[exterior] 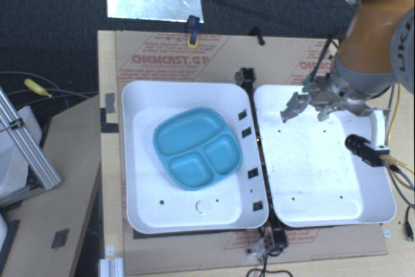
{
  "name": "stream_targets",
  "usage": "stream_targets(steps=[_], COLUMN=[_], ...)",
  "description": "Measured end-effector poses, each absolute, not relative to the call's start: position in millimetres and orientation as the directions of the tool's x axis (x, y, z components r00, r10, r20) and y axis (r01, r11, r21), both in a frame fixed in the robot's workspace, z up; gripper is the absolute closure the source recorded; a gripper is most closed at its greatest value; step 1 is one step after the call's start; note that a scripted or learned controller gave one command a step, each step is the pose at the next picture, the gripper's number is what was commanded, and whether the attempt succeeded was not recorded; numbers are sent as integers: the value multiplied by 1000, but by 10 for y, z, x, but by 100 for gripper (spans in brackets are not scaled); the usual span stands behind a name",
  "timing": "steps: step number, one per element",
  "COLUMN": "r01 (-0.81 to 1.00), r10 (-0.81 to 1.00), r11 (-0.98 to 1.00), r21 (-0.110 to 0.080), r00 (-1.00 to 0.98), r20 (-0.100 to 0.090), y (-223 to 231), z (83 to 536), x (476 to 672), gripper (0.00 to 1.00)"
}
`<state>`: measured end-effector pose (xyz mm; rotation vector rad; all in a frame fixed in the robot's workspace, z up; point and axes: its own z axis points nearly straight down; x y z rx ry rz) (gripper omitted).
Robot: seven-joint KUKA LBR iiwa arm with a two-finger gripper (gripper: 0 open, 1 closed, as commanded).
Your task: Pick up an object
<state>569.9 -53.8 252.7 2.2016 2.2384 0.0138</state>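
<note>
Hovering over the right bin [363,207] with pincer [305,110] spread apart, nothing between the fingers. Blue tray [196,147] lying flat in the left bin [139,159], well apart from it. Nothing picked yet; reach, close and lift all left to do.

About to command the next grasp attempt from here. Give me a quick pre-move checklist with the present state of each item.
1. Target present: blue divided plate lies flat in the left bin: ok.
2. Gripper above the target: not ok, it is over the right bin.
3. Gripper carrying nothing: ok, nothing between the fingers.
4. Fingers open wide enough for the plate rim: cannot tell.
5. Path across the divider between the bins unobstructed: ok.
</note>
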Motion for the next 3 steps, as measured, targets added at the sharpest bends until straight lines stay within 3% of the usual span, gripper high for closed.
stream_targets(steps=[1, 2, 3], r01=[1000, 1000, 1000], r10=[1000, 1000, 1000], r11=[11, 14, 7], r21=[0, 8, 11], r00=[-11, -14, -7], r20=[3, 6, 3], y=[101, 867, 1104], z=[2505, 3367, 3941], x=[5291, 4855, 5295], gripper=[0, 0, 0])
